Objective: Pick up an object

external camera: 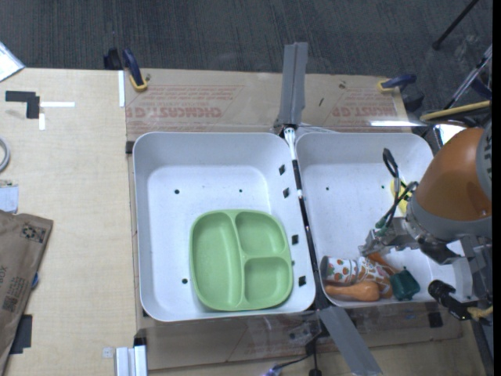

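Camera view, looking down at a slant. On the table (70, 171), the right bin (344, 202). Along the right bin's front wall, a small cluster: a white spotted piece (344, 270) with orange and red dots, touching an orange piece (356, 291) shaped rather like a carrot, which lies between it and the wall. Just to the right of both, still inside the right bin, a dark green piece (405, 284).

Low over the cluster, in the right bin's front right part, the gripper (382, 247), close above the right end of the white spotted piece. Open or closed: cannot tell, and likewise whether touching any piece. Above the right bin's right wall, the grey arm (462, 178) with its orange band.

Directly left of the right bin, wall against wall, the left bin (203, 171). On its floor, toward the front, a green plate (241, 258) with three compartments. Behind the right bin, flat on the table, a brown cardboard sheet (235, 100) with red print.
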You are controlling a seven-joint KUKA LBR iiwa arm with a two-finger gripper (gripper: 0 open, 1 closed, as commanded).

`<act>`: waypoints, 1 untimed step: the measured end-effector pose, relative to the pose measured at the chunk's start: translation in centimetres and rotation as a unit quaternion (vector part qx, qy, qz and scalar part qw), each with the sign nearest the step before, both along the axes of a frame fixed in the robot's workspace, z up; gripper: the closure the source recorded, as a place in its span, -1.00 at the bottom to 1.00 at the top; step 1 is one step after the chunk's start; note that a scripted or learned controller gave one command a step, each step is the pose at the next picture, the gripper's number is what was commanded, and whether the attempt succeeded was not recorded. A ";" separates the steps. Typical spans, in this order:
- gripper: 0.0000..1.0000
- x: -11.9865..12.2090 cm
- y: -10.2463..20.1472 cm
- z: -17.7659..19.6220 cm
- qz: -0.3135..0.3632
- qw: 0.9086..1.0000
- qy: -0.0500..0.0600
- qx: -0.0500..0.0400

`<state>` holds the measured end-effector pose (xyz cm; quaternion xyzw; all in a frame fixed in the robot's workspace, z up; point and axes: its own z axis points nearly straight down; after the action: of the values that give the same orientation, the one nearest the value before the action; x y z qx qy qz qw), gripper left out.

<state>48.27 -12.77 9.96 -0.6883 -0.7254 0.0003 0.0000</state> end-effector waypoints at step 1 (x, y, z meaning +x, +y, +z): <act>1.00 4.1 -1.3 -0.9 -0.048 0.999 0.000 0.000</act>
<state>52.35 -14.10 9.11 -0.7222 -0.6917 0.0007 0.0000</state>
